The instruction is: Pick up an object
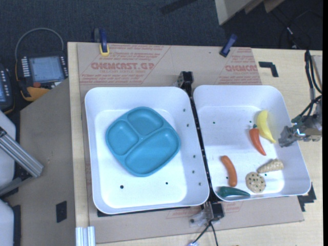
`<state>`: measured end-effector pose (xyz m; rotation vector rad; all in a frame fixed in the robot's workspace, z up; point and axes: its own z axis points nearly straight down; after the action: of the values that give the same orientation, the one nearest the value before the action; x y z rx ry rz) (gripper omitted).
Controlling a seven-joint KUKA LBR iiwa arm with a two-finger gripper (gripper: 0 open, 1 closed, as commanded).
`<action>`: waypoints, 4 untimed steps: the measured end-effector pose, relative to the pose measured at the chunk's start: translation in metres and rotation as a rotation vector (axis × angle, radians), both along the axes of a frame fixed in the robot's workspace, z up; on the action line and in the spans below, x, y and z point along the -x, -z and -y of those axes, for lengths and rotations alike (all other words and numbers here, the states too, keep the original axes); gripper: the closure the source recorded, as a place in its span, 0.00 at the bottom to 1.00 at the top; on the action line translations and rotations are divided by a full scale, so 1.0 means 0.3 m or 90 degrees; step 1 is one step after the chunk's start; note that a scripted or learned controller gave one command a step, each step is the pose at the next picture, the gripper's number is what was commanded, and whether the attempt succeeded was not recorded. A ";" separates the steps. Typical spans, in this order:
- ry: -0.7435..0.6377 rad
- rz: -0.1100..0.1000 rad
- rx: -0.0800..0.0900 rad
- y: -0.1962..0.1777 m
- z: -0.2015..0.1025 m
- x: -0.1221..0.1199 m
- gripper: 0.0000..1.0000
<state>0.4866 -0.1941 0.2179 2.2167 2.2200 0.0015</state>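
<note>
From the overhead camera I see a smooth blue three-compartment plate (143,147) in the left bin (97,188). The right bin (230,101) holds glossy toy food: a curved yellow banana (264,125), a red chili (257,140), an orange sausage (229,170), a speckled round cookie (254,182), a ridged tan cone (270,166) and a teal pod (233,192). My claw (287,136) hovers at that bin's right rim, just beside the banana; I cannot tell whether it is released or clenched.
</note>
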 end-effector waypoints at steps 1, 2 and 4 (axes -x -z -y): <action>-0.001 -0.003 -0.002 0.025 -0.160 -0.058 1.00; 0.000 -0.001 -0.001 -0.015 -0.302 -0.146 1.00; -0.001 0.000 -0.001 -0.006 -0.633 -0.325 1.00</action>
<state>0.5840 -0.0042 0.2196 2.2158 2.2230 0.0030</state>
